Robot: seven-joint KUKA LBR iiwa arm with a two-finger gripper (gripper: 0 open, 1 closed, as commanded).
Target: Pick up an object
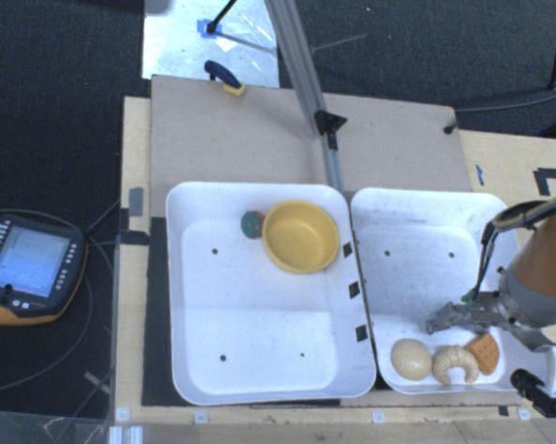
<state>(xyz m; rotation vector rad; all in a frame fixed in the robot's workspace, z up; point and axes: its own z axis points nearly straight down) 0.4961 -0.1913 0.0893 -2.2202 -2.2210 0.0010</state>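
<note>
The hand (pixel 460 317) sits low in the right bin (pixel 419 225), just above the egg (pixel 410 359), croissant (pixel 456 364) and cracker (pixel 484 350) clustered near its front edge, presumably lining up a pick. Whether it is open or closed, I cannot tell.

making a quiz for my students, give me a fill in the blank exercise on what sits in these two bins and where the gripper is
1. The yellow bowl sits in the ____ bin as the camera sees it.
2. Touching the bowl's left side is a small ____ ball.
3. The pale egg-shaped item, the croissant and the orange wedge lie along the right bin's ____ edge.
4. The gripper hovers over the ____ bin.

Missing words: left; green; near; right
</note>
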